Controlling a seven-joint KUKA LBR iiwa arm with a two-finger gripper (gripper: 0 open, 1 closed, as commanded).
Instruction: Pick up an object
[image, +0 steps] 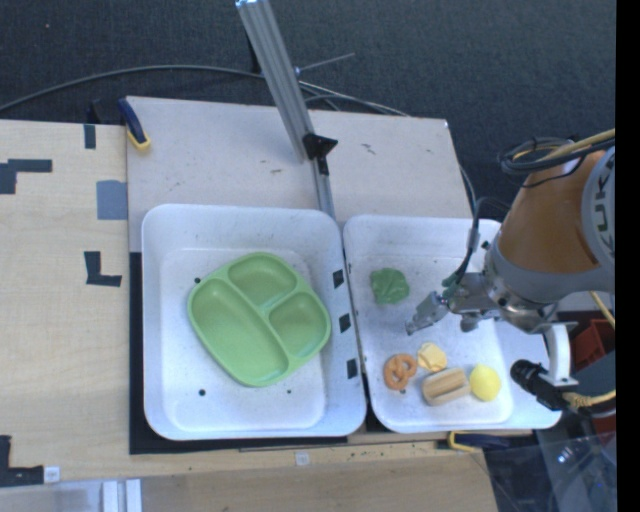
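My gripper (428, 314) hangs over the middle of the right bin (420, 232), with the arm reaching in from the right. A green leafy lump (389, 286) lies just up and left of it. Below it sit a small yellow chunk (432, 356), a brown pretzel (399, 371), a tan bread roll (445, 385) and a yellow lemon (485, 382). I see nothing held in the gripper, and none of these objects touches it.
The left bin (160, 300) holds a green divided plate (260, 318). A grey metal post (285, 80) slants down to the seam between the bins. The arm's orange body (555, 225) covers the right bin's right side.
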